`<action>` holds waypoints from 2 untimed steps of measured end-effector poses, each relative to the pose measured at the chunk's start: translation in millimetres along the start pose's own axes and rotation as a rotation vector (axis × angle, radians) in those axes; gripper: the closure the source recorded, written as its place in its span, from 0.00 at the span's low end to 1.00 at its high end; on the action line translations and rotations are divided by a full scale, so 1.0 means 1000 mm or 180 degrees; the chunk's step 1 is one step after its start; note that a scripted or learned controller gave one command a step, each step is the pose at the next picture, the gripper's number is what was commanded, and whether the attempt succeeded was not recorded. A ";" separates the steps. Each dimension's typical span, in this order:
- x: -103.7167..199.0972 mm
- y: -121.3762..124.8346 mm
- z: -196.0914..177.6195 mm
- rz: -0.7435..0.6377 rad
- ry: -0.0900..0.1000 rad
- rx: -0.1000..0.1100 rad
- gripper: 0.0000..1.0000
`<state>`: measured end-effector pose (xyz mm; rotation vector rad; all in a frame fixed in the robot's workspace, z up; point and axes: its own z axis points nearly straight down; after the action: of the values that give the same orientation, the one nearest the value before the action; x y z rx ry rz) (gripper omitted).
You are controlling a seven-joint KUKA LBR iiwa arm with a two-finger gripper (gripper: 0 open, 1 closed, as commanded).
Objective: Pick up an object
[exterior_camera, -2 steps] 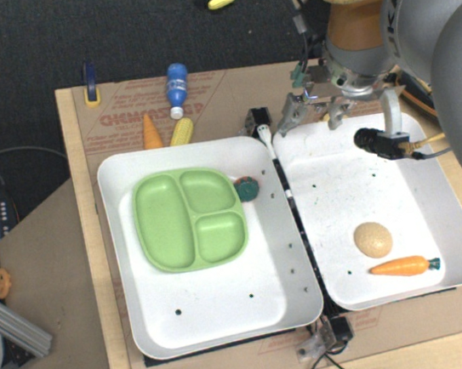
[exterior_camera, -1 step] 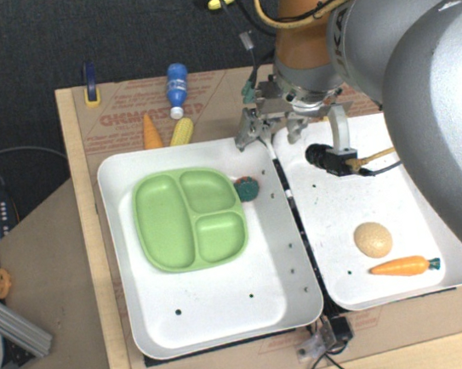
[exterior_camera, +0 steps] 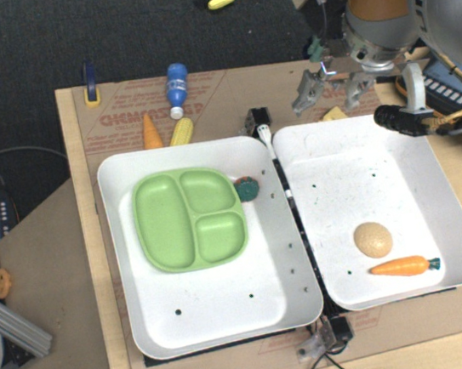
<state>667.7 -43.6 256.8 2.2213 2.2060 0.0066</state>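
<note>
My gripper [exterior_camera: 333, 92] hangs above the back edge of the right bin [exterior_camera: 437, 183], near its far left corner, open with nothing between its fingers. The right bin holds a tan round lump [exterior_camera: 373, 238] and an orange toy carrot [exterior_camera: 401, 266] with a green tip, both near the front. In the left bin [exterior_camera: 127, 264] lies a green divided plate [exterior_camera: 190, 218], with a small teal ball [exterior_camera: 248, 188] touching its right edge. All of these lie well away from the gripper.
Behind the left bin, on the cardboard, lie a blue and white bottle [exterior_camera: 176, 89], an orange cone [exterior_camera: 150, 133] and a yellow corn piece [exterior_camera: 181, 131]. A pale yellow scrap [exterior_camera: 334, 113] sits just below the gripper. A yellow object [exterior_camera: 222, 1] lies on the dark floor.
</note>
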 end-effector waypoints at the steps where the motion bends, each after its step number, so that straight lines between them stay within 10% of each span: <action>1: -0.051 -0.006 0.181 -0.0005 0.0013 0.0058 0.00; 2: -0.009 0.001 0.064 -0.0037 0.0015 -0.0006 0.00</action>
<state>669.1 -52.7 192.8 2.2100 2.2203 0.0139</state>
